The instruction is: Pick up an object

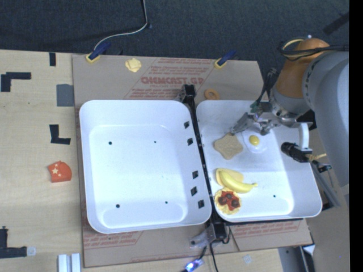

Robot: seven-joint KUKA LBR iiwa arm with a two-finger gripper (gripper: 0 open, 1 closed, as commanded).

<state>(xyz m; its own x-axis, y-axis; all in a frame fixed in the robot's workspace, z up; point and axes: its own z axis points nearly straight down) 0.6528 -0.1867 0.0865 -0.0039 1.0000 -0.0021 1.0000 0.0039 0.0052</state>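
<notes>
The right bin [283, 200] holds a slice of toast [228, 146], a small fried-egg piece [254, 141], a yellow banana [233, 180] and a round red-topped pastry [228, 201]. My gripper [250, 128] hangs over the bin's far part, just above and behind the egg piece, with the toast down to its left. Its fingers stand spread, one [236, 129] pointing toward the toast and the other on the egg's right side. Nothing sits between them.
The left bin [91, 152] lies beside the right one, with a black divider [195, 152] between them. On the cardboard behind sit a yellow lump [133, 65] and an orange ring [211, 94]. A red piece [60, 171] lies on the bench at far left.
</notes>
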